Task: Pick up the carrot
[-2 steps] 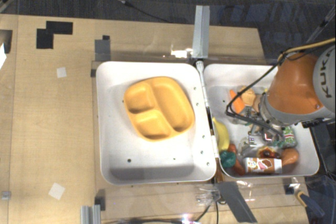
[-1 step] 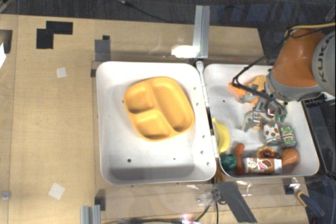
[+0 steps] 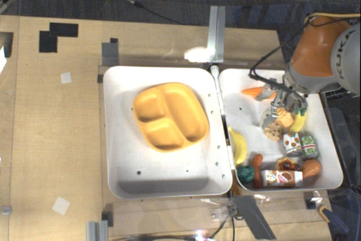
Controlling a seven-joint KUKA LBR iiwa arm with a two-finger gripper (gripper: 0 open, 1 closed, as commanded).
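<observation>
Gripper (image 3: 284,103) hangs low in the right-hand bin (image 3: 333,169), below the grey wrist and its orange band, and whether it is spread or clenched I cannot tell, since the cables and the clutter beneath it blur together. Taking that gripper as the landmark: the carrot (image 3: 252,91) lies just to its left and a little toward the far wall of the bin, an orange wedge on bare white floor, with its broader end hidden near the tool so that I cannot say whether they touch. Nothing orange can be made out in the tool's grasp, so I judge the pick not yet made; the step in hand looks like the approach or the final alignment over the carrot. Below the gripper sit a round biscuit-like piece (image 3: 273,131) and a yellow item (image 3: 299,120), and further toward the near wall a row of small packets and toy foods (image 3: 287,176); a banana (image 3: 239,147) lies down and to the left against the wall shared by the two bins. Well to the left, in the other bin (image 3: 115,178), rests a yellow divided tray (image 3: 169,115). The next move, as I read it, calls for shifting left over the carrot's middle, turning across its long axis, and descending without catching the biscuit or the yellow item.
</observation>
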